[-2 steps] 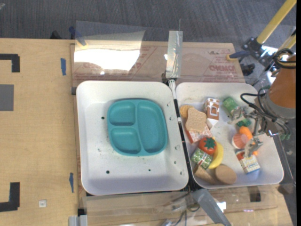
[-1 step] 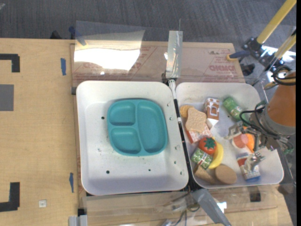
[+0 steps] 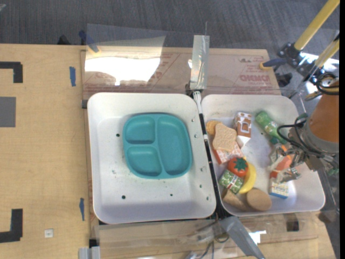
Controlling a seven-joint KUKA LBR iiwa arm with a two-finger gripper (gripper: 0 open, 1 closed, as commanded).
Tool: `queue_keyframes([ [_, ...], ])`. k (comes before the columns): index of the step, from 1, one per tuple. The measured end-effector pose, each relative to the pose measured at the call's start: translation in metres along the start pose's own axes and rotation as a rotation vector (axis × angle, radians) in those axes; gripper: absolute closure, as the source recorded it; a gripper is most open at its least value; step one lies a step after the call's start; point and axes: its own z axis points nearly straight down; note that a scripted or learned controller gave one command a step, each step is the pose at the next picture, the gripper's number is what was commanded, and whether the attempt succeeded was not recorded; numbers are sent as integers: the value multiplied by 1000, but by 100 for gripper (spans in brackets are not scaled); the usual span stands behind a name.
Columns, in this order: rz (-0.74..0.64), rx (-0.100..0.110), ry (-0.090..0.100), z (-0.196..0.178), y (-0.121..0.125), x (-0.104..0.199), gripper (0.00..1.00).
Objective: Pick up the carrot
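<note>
Carrot: small orange piece, partly hidden by the gripper's metal parts; lies in the right bin near its right wall.
Gripper: down in the right bin over the carrot; fingers too tangled in clutter to tell apart or together (orange shows between the metal, a hold is not clear).
Neighbours: green bottle above-left, small carton just below.
Left bin: teal divided plate.
</note>
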Motion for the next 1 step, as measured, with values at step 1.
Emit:
queue_keyframes([
  [1, 74, -8, 5, -133, 19, -33, 100],
])
